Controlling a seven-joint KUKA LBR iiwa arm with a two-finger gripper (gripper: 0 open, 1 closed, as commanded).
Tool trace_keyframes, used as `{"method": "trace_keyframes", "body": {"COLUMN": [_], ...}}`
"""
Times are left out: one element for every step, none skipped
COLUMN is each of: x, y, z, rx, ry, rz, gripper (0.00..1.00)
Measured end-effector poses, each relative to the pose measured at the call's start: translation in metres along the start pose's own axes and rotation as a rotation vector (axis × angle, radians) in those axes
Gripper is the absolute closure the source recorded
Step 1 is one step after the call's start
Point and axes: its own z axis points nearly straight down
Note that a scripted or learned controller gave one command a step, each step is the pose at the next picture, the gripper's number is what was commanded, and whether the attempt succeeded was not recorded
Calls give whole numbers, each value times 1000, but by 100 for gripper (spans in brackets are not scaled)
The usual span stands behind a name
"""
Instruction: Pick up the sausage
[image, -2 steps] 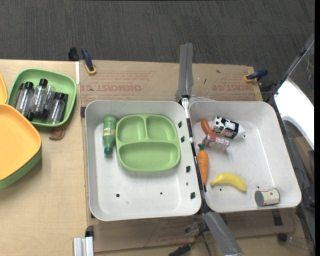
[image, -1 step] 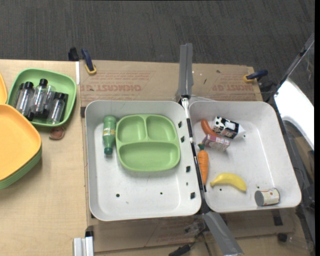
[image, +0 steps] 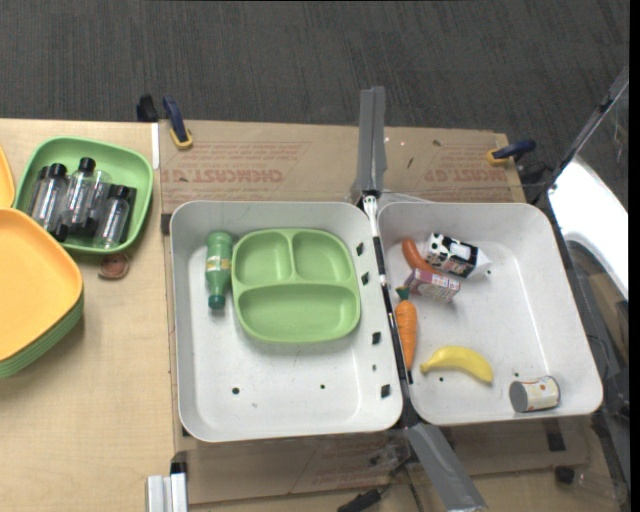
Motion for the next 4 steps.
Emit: {"method": "trace_keyframes", "body": {"x": [33,52,70,74], "y": [8,12,16,17], "z": [0,0,0,-1], "rx": [0,0,0,0], "ry": [0,0,1,2], "rz": [-16,-32,24,13], "gripper": [100,100,100,100]}}
